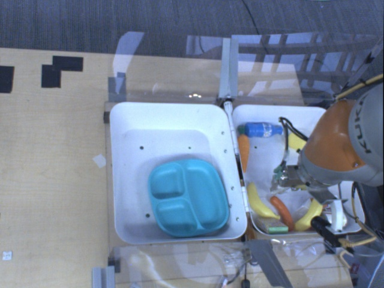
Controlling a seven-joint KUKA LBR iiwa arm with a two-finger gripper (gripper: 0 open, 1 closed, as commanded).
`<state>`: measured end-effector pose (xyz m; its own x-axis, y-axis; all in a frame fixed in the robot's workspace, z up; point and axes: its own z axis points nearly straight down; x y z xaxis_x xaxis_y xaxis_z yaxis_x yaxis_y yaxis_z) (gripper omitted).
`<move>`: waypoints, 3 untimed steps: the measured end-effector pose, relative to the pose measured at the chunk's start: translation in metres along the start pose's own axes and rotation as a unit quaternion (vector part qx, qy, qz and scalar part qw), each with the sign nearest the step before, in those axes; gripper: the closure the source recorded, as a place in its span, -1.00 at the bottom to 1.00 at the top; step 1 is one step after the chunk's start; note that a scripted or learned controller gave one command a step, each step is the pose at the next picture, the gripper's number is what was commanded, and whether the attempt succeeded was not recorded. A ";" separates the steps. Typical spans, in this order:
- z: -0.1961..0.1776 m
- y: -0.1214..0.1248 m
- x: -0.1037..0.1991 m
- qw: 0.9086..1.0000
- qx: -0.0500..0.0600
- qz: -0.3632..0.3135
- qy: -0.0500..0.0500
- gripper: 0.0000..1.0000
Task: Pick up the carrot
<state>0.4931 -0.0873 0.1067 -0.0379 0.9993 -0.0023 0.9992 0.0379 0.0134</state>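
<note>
The carrot point(243, 152) lies along the left wall of the right bin point(264, 114), just under a blue bottle point(259, 129), and the gripper point(282, 179) hangs to its right, so it could miss, bump the wall, or grab the wrong food, like the banana point(259, 201) or the red sausage point(282, 212). The arm's big orange part point(333, 140) hides much of that bin. I cannot tell if the pincer is apart or together.
</note>
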 end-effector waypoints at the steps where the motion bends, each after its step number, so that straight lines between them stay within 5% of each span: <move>1: -0.142 0.013 0.086 0.997 0.003 -0.081 0.001 1.00; 2: -0.140 0.002 0.115 0.984 0.004 -0.176 0.002 1.00; 3: -0.190 0.027 0.058 0.986 0.003 -0.169 0.001 1.00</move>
<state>0.5150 -0.0282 0.2968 -0.3690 0.9294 -0.0033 0.9294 0.3690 0.0069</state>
